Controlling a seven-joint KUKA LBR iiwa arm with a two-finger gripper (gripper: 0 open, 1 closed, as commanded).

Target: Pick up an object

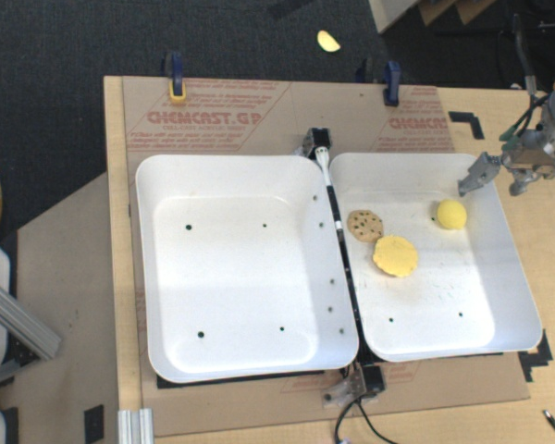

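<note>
Three objects lie in the right bin (499, 313): a round brown cookie (364, 224) near its left wall, a flat yellow disc (395, 256) just below and right of the cookie, and a small yellow ball (451, 215) further right. My gripper (496, 178) hangs at the bin's far right corner, above and to the right of the ball. Its two fingers are spread apart, and nothing sits between them.
The left bin (157, 248) sits beside the right one, a black divider strip between them. Both rest on a brown board held by blue clamps (175, 72) at the back. A small yellow scrap (328, 41) lies on the dark floor beyond.
</note>
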